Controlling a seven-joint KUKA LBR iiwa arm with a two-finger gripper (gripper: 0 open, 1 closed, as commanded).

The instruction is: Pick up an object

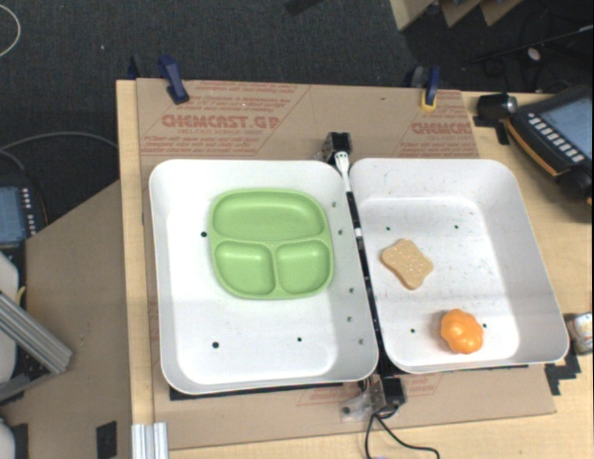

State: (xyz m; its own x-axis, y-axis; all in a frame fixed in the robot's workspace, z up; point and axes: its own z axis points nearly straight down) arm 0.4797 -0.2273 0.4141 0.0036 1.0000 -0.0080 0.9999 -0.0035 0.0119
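Note:
A tan slice of toy bread (pixel 407 263) lies flat near the left side of the right bin (pixel 507 199). An orange round fruit-like toy (pixel 461 332) sits in the same bin toward its front edge. A green divided plate (pixel 272 243) with three compartments rests in the left bin (pixel 182 323), in its upper middle.
The two white bins stand side by side on a brown board (pixel 230 113) held by blue clamps (pixel 172 79) at the back. A tablet-like device (pixel 555 137) lies at the far right. Cables (pixel 387 428) run off the front edge.

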